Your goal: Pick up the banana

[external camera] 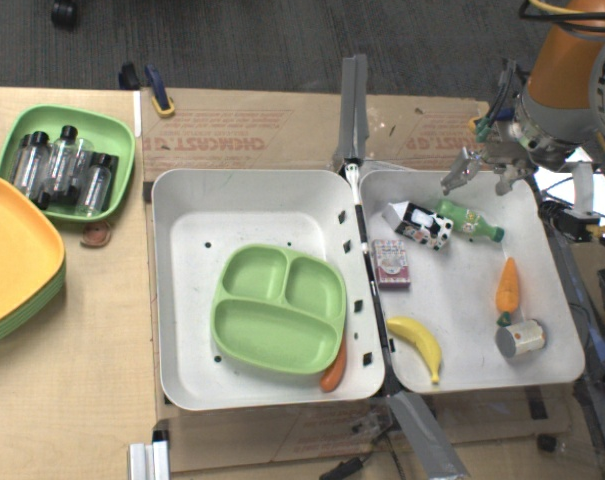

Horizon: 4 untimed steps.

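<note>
Your banana (418,344) lies in the right bin (552,368), near the front left corner, curved, with one end pointing toward the front rim. Nothing touches it. The hand (484,176) hangs over the far edge of the same bin, well apart from the banana; its fingers look spread, with nothing between them, though the view there is cluttered, so take that as likely rather than sure. Just in front of the hand you see a green bottle (470,222) and a black-and-white toy cow (425,226) lying side by side. A small pink card box (390,264) sits by the bin's left wall, a carrot (508,290) and a grey can (520,339) toward the right. In the left bin (182,268) rests a green divided plate (278,309).
</note>
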{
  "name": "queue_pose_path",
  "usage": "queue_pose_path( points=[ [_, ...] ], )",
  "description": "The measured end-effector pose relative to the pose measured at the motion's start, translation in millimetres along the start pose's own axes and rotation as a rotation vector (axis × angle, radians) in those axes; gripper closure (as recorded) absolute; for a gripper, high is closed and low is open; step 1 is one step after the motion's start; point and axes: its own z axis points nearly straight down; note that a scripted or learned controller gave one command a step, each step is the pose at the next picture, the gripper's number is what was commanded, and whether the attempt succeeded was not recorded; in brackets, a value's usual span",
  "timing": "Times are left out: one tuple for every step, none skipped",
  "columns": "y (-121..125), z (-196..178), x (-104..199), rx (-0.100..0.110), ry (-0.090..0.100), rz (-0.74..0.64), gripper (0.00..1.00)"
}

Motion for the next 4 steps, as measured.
queue_pose_path(
  points=[
    [10,-55,13,-0.001,-0.001,0.015,0.00],
    [-59,-29,-3,0.000,0.000,-0.121,0.00],
    [-58,-37,-4,0.001,-0.001,-0.118,1.00],
    [-45,-64,-16,0.000,-0.001,0.231,1.00]
  ],
)
